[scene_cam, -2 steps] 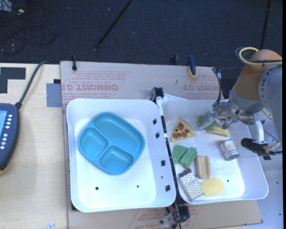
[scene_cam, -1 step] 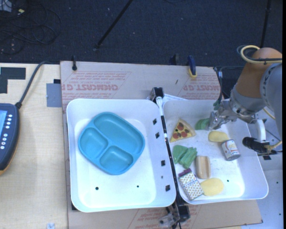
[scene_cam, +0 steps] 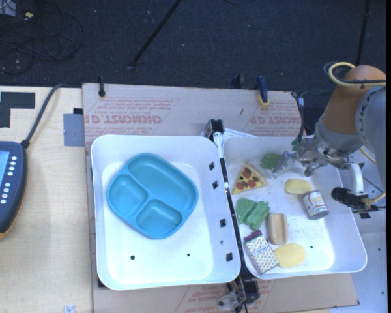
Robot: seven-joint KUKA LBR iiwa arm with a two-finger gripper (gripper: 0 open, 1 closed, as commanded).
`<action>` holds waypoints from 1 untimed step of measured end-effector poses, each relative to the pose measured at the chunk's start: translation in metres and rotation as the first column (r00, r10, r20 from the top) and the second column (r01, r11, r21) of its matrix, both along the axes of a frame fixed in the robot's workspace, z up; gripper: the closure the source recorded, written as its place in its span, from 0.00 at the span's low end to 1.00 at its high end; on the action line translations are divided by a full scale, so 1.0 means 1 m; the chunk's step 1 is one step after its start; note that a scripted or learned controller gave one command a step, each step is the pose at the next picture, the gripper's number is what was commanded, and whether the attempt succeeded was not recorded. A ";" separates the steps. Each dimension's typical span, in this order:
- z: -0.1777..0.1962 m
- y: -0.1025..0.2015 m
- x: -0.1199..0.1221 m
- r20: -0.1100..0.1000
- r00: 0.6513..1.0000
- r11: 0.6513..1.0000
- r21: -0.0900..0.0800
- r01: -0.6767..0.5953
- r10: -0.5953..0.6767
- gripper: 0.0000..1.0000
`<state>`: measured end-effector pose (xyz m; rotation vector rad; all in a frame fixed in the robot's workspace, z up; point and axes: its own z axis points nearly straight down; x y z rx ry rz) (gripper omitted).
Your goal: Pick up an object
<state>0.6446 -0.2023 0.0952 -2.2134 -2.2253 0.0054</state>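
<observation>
Toward the right of the frame, the gripper (scene_cam: 293, 159) hovers beside a green leafy toy (scene_cam: 271, 160), seemingly lining up a grasp, fingers' state unclear.

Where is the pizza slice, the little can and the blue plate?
pizza slice (scene_cam: 249, 178), camera view, middle of its topping.
little can (scene_cam: 315, 205), camera view, on its side wall.
blue plate (scene_cam: 131, 192), camera view, floor of its large left compartment.

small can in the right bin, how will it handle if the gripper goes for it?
The can lies on its side on the smooth floor of the right bin, so a nudge would probably roll it. It looks rigid, so it likely won't deform. Its curved wall may slip unless squeezed squarely.
</observation>
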 end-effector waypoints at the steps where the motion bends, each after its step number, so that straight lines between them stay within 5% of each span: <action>1: -0.009 -0.011 -0.055 0.002 1.000 1.000 0.002 0.007 -0.007 0.00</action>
